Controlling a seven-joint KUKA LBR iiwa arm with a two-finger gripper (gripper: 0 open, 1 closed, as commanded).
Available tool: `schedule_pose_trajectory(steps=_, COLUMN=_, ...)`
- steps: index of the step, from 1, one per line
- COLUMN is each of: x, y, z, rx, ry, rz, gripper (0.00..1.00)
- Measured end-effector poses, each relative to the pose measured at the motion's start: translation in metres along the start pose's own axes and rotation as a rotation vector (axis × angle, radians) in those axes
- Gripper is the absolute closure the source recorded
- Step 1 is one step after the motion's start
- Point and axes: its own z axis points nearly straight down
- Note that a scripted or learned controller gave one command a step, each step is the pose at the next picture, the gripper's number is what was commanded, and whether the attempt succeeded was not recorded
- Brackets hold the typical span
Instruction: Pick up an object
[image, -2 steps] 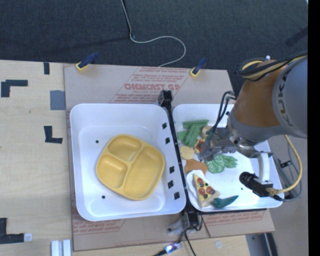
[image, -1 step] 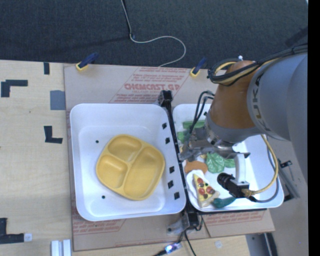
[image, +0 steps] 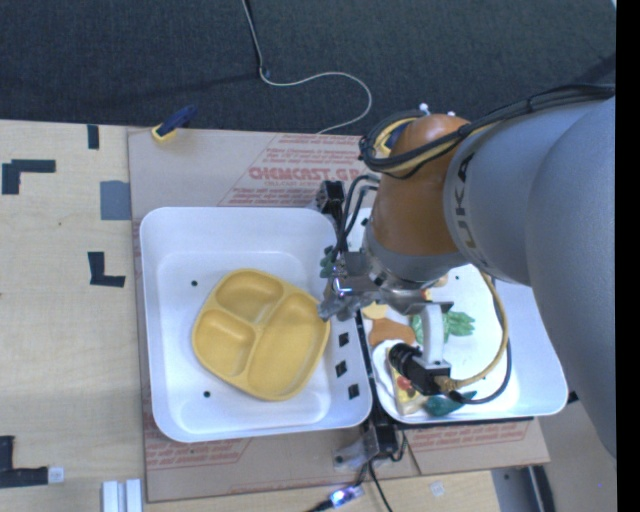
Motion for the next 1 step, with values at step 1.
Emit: schedule_pose_trajectory(steps=1, x=0.0137, y=-0.0205, z=-0.0057, rx=0.002, ry=-0.001, rz=0.005, gripper=1.00)
